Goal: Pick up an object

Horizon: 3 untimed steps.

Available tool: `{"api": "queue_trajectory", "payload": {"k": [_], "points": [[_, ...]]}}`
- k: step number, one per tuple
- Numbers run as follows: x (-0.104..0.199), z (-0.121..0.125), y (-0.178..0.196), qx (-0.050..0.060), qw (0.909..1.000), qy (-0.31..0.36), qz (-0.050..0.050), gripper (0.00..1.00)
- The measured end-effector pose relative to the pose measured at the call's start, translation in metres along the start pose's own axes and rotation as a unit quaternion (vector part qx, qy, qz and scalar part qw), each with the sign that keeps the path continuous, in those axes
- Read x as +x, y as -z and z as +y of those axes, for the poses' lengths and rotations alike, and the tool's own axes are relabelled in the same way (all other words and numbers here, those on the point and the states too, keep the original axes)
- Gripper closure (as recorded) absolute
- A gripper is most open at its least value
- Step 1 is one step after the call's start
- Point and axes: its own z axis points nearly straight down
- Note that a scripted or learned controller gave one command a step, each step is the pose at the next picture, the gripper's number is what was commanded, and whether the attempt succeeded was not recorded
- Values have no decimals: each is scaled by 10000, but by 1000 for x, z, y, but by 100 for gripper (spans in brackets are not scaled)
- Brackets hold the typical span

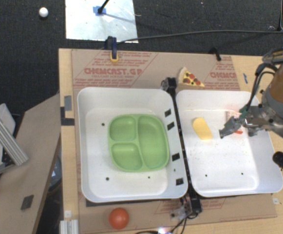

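A yellow oblong object (202, 128) lies in the upper left part of the right bin (238, 179). My gripper (229, 129) hangs low over the same bin, just right of the yellow object and apart from it. A small red-orange piece (238, 131) shows right beside the gripper tip; I cannot tell whether it is held. The arm (280, 96) reaches in from the right edge. A green divided plate (138, 142) lies in the middle of the left bin (95, 179).
A toy pizza slice (191, 78) lies on the cardboard behind the bins. An orange ball (118, 218) sits in front of the left bin. Black clips (175, 140) run along the seam between the bins. A white ball (44, 12) rests far back left.
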Motion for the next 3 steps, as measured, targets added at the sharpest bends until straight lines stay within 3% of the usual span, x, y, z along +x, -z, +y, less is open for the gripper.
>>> {"api": "queue_trajectory", "payload": {"k": [1, 3], "points": [[-2, 9, -46, 18, 10000, -12, 4, 0], [-5, 1, -144, 22, 10000, -13, 5, 0]]}}
